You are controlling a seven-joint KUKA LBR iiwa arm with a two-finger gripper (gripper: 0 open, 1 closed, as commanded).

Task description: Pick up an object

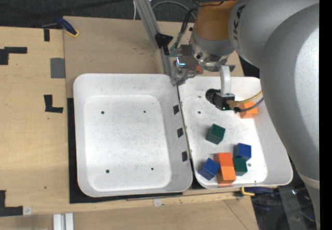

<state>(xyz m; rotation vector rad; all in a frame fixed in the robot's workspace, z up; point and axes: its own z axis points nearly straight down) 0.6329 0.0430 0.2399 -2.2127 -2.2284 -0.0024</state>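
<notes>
My gripper (180,74) hangs over the far end of the rims where the two bins meet. Whether it is spread or clenched I cannot tell. The blocks lie in the right bin (270,172), all nearer than me. A lone green block (216,134) sits mid-bin. At the near edge is a cluster: a blue block (209,168), an orange block (226,166), a small green block (239,165) and a second blue block (242,150). The left bin (83,120) sits alongside.
</notes>
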